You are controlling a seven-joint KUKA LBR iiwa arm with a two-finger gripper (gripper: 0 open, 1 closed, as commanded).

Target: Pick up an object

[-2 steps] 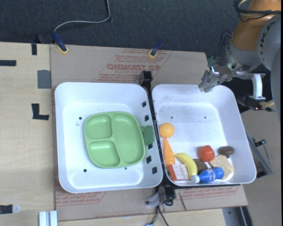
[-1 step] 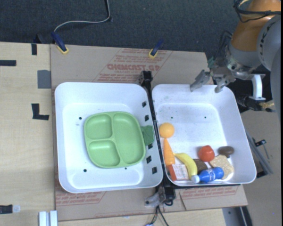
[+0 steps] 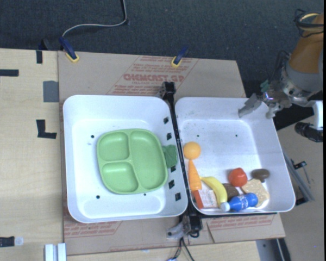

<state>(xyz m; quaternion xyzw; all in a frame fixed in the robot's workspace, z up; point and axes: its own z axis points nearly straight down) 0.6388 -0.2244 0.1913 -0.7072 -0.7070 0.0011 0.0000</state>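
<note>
Gripper (image 3: 259, 105) sits over the far right rim of the right bin (image 3: 233, 129); two grey fingers (image 3: 248, 108) visible, spread apart, nothing between them. Candidate objects are clustered in the near part of that bin, well apart from the gripper: orange ball (image 3: 192, 150) against the left wall, carrot (image 3: 194, 178) just below it, banana (image 3: 215, 188), red tomato (image 3: 238, 176), brown piece (image 3: 259, 174), blue bottle (image 3: 241, 202), tan sponge-like block (image 3: 256, 190). Left bin (image 3: 81, 118) holds a green divided tray (image 3: 132, 161), with a green cloth-like item (image 3: 170, 155) at its right edge. Bins rest on a cardboard sheet (image 3: 146, 75) clipped to a wooden bench (image 3: 16, 145); dark carpet (image 3: 152, 15) beyond, black cable (image 3: 121, 4) across it.
</note>
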